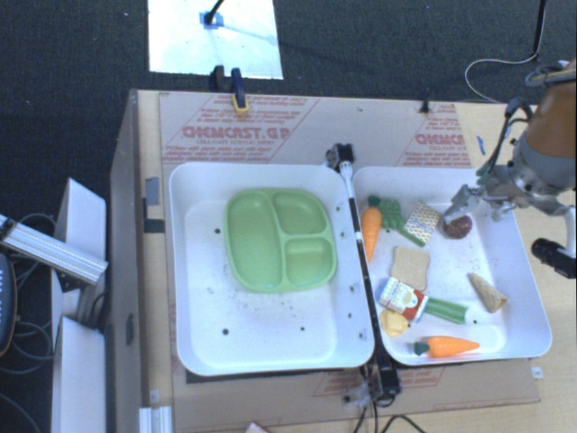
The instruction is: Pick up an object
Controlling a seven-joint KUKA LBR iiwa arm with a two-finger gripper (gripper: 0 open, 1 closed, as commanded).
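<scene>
Gripper [462, 207] at upper right of frame, poised over dark reddish object [458, 226] in right bin [527, 287]; open or closed: cannot tell. Risk: round piece rolling off fingertips, or nudging patterned block [422, 221] alongside.
</scene>
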